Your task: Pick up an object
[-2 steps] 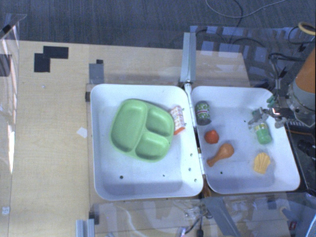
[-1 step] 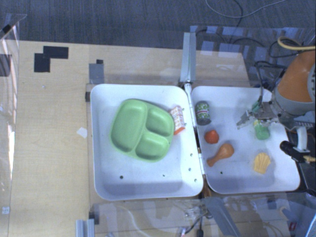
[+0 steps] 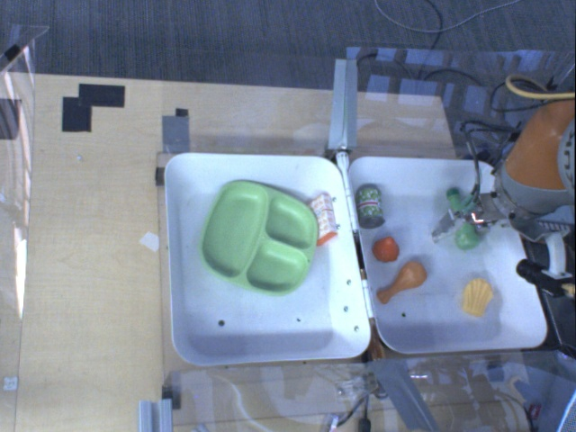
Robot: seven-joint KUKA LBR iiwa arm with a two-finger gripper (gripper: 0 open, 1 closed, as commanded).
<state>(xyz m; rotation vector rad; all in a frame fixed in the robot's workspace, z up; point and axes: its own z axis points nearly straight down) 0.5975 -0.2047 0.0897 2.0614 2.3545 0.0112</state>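
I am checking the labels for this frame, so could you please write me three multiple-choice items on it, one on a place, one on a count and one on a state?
1. Where does the green divided plate lie?
A. in the left bin
B. in the right bin
C. on the wooden bench

2. How many compartments does that plate have?
A. two
B. three
C. five

3. How does the small can sit in the right bin?
A. stacked on the red ball
B. at the bin's near right corner
C. near the bin's left wall, apart from the red ball

Key: 1 A, the left bin surrounds it; 2 B, three hollows show; 3 C, white floor shows between can and ball.
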